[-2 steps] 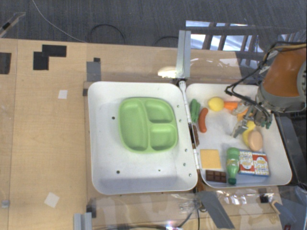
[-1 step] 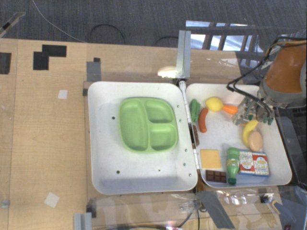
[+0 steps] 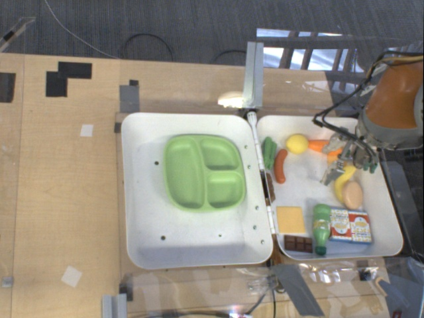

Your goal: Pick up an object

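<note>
- Pale wooden worktop (image 3: 59,197) carries two white bins; the left bin (image 3: 142,244) holds a green divided plate (image 3: 203,171).
- Right bin (image 3: 391,234) holds toy foods: a yellow lemon (image 3: 297,143), a red sausage (image 3: 280,166), a cheese slice (image 3: 290,219), a green bottle (image 3: 321,226).
- Tool (image 3: 349,159) hovers just above a banana (image 3: 344,183) and a tan egg (image 3: 353,195); whether it is apart or together, I cannot tell.
- Banana looks light, stiff and smooth, likely slippery; pinching across its narrow middle seems safest.

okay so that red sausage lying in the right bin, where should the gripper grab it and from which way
Judging by its pose, take the red sausage across its narrow middle, coming straight down from above. It lies flat and long, running away from the camera, so the fingers should close across its width. The green pepper sits close on one side, toward the divider, so that finger has less room; the other side looks open.
</note>
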`<action>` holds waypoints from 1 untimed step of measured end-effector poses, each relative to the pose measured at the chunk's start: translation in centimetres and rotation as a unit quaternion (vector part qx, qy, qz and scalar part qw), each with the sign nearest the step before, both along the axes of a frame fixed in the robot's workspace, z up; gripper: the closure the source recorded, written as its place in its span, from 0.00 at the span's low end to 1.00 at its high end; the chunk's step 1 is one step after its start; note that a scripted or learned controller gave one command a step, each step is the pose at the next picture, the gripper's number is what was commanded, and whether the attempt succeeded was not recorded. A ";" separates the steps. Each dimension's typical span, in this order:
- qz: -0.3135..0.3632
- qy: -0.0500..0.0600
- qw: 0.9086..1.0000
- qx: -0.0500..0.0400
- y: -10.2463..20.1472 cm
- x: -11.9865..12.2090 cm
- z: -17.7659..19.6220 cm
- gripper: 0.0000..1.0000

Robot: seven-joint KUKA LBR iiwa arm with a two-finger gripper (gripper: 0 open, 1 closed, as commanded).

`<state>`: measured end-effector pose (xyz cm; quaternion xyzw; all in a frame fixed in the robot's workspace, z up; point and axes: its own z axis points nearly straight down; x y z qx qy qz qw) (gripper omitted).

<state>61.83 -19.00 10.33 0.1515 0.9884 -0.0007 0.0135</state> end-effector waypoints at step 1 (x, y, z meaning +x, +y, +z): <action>-0.070 0.005 0.998 0.003 -1.4 -2.9 -1.3 0.00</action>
